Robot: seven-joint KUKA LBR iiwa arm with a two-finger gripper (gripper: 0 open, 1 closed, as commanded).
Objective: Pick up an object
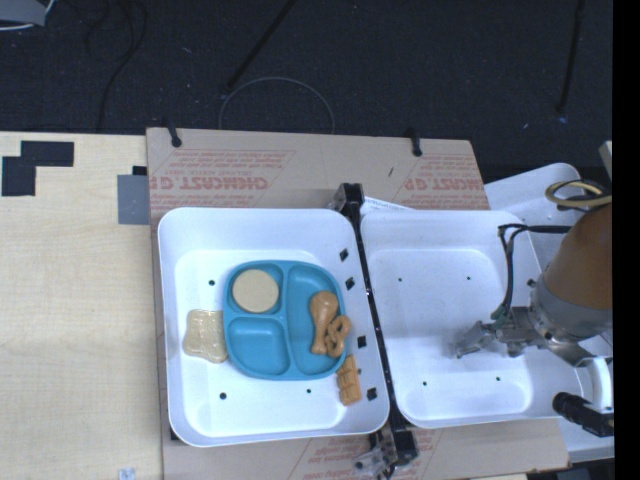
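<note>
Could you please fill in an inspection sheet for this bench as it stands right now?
Surface: two white bins side by side, left bin and right bin, on cardboard.
Job's things: blue divided tray in the left bin, holding a round tan disc and a tan twisted piece; tan flat piece beside the tray's left edge; small tan piece by its lower right corner.
Clutter: nothing seen.
Grippers: tool low over the right bin, with no object at it.
Cables: black cable near the arm; more on the dark floor.
Surroundings: wooden bench top.
</note>
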